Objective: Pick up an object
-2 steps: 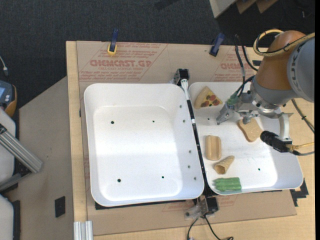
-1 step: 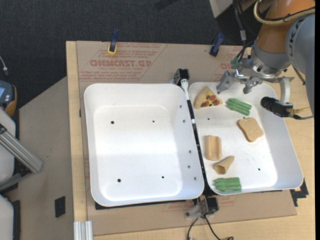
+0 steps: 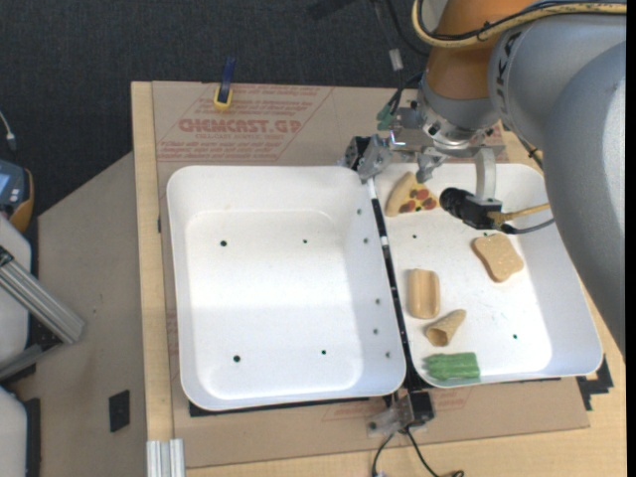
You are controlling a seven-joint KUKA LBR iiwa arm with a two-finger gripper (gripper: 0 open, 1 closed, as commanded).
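The gripper (image 3: 422,167) hangs over the far end of the right bin (image 3: 542,311), just above the pizza slice (image 3: 410,199). I judge that slice to be its target, since the 4 other pieces, a bread slice (image 3: 498,257), a tan roll (image 3: 424,293), a cone (image 3: 446,327) and a green block (image 3: 453,368), lie nearer the front; whether the jaws are apart or together I cannot tell. Red print on the cardboard sheet (image 3: 248,117) under both bins reads "CHEMCAST", then what looks like "G.P"; the smaller lines are unreadable.

pizza slice (image 3: 410,199): tan, red-spotted | block (image 3: 453,368): green, perhaps ribbed | bins (image 3: 268,296): white
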